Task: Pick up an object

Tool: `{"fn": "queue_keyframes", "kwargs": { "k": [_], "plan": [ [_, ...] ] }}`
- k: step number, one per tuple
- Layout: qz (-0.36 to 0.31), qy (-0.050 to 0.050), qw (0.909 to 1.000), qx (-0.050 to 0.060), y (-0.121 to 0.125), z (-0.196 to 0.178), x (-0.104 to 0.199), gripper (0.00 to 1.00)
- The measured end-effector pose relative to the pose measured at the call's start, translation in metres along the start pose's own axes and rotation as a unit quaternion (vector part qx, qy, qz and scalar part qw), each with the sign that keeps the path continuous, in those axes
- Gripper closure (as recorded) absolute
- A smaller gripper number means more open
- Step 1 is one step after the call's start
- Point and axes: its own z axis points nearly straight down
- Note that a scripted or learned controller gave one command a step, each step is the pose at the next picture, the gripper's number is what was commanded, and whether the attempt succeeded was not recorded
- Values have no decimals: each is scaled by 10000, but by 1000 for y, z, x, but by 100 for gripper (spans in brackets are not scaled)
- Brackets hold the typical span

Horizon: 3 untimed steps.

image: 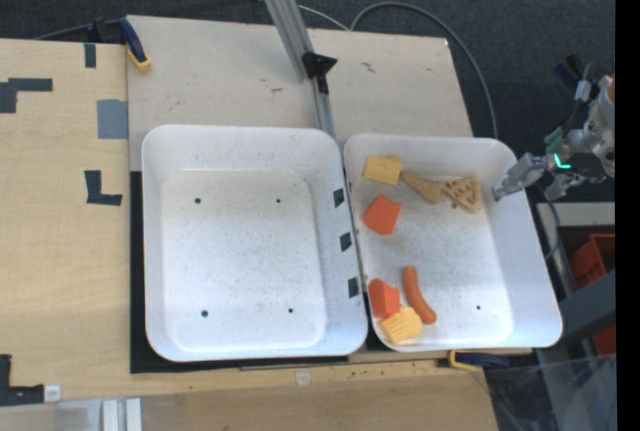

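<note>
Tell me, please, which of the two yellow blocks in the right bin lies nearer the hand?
The yellow block at the far end, beside the wooden waffle piece; the other yellow block sits at the near edge, farther from the hand.

There are two shallow white plastic bins [245, 144], two orange blocks [381, 215], two yellow blocks [382, 169], one orange sausage [418, 294] and one tan wooden spatula [448, 190].

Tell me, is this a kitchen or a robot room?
Probably a robot lab, not a kitchen. A gripper reaches in over two white bins on a taped-up wooden bench. The food in the right bin, like the orange sausage, looks like toys.
</note>
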Motion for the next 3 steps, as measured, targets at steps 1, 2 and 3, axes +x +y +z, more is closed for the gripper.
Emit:
{"fn": "queue_keyframes", "kwargs": {
  "k": [1,2,3],
  "plan": [
    [-8,-6,10000,-18,1,-2,0,0],
    [-4,-1,10000,5,2,47,10,0],
    [-5,-2,10000,7,5,91,12,0]
  ]
}}
